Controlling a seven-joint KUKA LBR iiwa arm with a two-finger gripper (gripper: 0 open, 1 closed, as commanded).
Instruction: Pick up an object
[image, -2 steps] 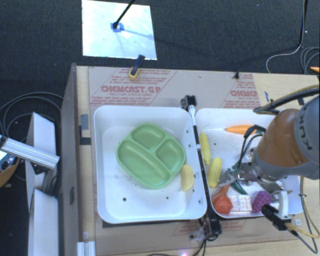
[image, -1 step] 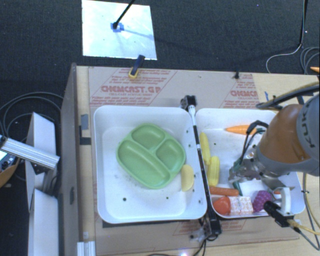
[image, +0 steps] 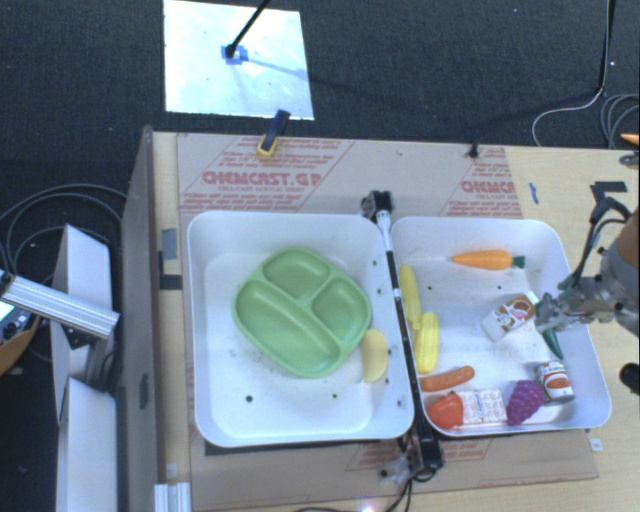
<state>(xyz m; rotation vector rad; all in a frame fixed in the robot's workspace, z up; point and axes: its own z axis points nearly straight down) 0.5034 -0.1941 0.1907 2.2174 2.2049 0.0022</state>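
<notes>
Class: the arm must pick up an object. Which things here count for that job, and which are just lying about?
For the job: claw; small white carton beside it; orange toy carrot; purple toy grapes.

Lying about: green divided plastic plate; yellow-and-blue clamp.

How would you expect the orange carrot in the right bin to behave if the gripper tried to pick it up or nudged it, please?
The carrot looks like smooth moulded plastic, so probably stiff, light and somewhat slippery. Its round, tapered body lies on its side on the right bin floor, so a nudge would likely roll it in an arc. It lies apart from the other toys, so the gripper should have room.
</notes>
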